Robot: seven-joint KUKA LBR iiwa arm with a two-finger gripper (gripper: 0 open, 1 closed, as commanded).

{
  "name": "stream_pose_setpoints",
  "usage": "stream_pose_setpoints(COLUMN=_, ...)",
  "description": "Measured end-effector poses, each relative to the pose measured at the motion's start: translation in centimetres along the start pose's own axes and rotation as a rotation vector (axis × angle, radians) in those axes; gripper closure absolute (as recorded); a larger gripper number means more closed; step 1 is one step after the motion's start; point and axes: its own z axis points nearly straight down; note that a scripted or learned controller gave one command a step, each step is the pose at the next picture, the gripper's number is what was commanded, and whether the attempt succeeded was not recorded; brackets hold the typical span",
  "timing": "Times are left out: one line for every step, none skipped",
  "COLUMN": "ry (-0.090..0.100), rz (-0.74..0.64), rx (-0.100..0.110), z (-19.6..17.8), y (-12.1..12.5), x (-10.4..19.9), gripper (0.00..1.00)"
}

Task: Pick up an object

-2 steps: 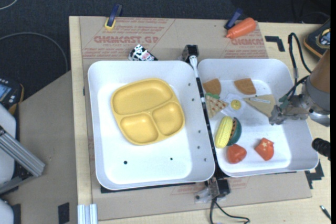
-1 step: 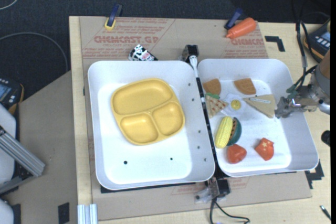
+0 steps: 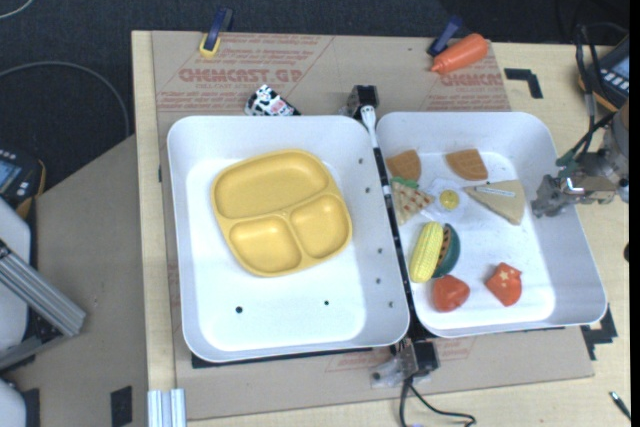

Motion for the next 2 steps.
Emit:
stream_pose_setpoints(ry=0.003, rz=-0.005, rx=0.001, z=-0.8, y=1.7, x=5.4, gripper=1.0)
stream_pose_setpoints(ry=0.005, rz=-0.005, rx=0.004, z=-1.3, y=1.9, x=10.9, gripper=1.0)
